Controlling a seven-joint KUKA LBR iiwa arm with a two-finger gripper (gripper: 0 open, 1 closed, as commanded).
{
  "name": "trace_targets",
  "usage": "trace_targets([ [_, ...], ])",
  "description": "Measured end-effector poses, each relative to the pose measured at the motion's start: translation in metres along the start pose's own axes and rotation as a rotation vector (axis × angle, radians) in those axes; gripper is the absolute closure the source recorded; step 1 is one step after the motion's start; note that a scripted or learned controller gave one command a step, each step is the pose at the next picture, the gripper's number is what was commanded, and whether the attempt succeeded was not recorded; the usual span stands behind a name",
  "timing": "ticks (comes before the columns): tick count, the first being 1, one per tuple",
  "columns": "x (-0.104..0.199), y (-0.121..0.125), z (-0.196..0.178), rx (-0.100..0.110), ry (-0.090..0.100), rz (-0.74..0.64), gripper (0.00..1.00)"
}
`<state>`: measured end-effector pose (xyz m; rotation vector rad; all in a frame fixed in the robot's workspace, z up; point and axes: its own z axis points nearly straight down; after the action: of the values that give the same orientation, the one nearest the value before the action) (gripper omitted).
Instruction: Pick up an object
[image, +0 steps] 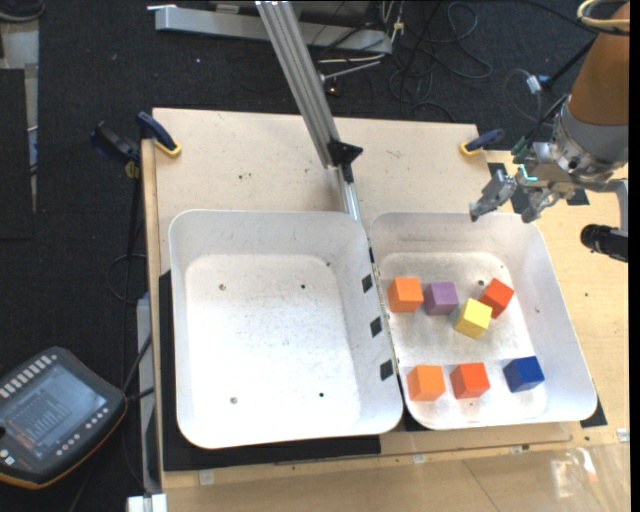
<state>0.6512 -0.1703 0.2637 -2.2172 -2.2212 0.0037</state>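
The grey handheld control pendant (45, 415) lies at the bench's near left corner. Seven small coloured cubes sit loose in the right shallow white plastic bin (560, 330), among them a yellow cube (474, 318), reachable from above. The two-finger gripper (508, 200) hovers over the bin's far rim with fingers spread, grasping nothing.

At the upper right of the frame the tool (510, 198) hangs over the right bin's (560, 330) far rim, holding nothing. That bin holds seven cubes: orange (405, 293), purple (441, 297), yellow (474, 318) and red (497, 296) above, orange (427, 382), red (470, 380) and blue (523, 373) below. The left bin (190, 300) sits beside it on the table (250, 160).
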Motion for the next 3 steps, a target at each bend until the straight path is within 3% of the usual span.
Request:
trace_targets([
  [1, 0.0, 0.001, -0.003, -0.004, -0.002, -0.002, 0.0],
  [3, 0.005, -0.006, 0.107, 0.001, 0.0, 0.001, 0.0],
])
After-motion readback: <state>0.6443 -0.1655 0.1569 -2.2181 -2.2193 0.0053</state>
